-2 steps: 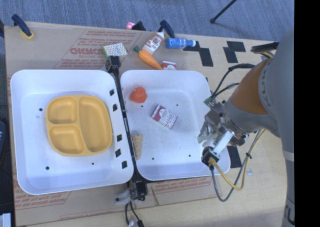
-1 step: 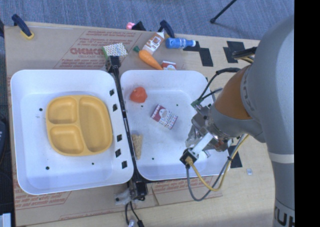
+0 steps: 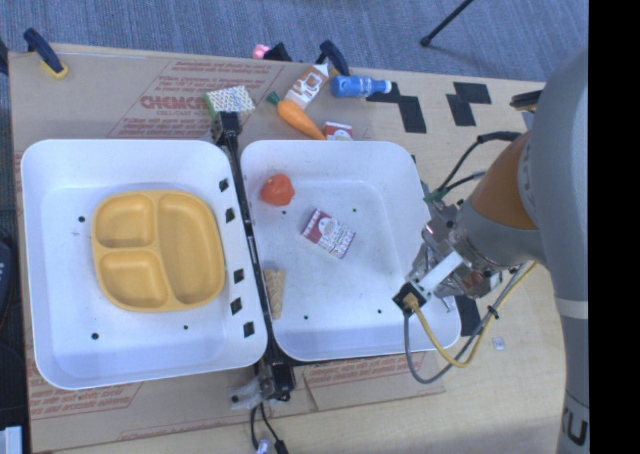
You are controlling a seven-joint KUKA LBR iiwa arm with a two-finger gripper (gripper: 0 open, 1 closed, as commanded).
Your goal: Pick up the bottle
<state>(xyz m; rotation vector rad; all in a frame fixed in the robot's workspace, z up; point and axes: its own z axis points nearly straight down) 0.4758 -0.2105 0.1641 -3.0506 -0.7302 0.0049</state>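
- The gripper (image 3: 438, 247) hangs over the 3 o'clock rim of the right bin (image 3: 385, 192). Open or closed, I cannot tell, since the wrist hides it from above.
- Nearest it, at its 9 o'clock, a packet (image 3: 328, 233) lies on the bin floor, with a red lump (image 3: 278, 190) further off at 10. A descent from here would likely catch one of these rather than the target.
- The bottle (image 3: 358, 87), blue, lies on its side outside both bins, on the bench (image 3: 150, 92) at the gripper's 11 o'clock, well apart from it.
- Reaching it means crossing the bin's 12 o'clock rim, and a low path could clip that rim.
- Lying flat, the bottle may roll away from a closing grip.
- A carrot (image 3: 298, 119) and a flask (image 3: 307, 85), perhaps a second bottle, lie near it at its 8 and 9 o'clock. Either could be grabbed in error.
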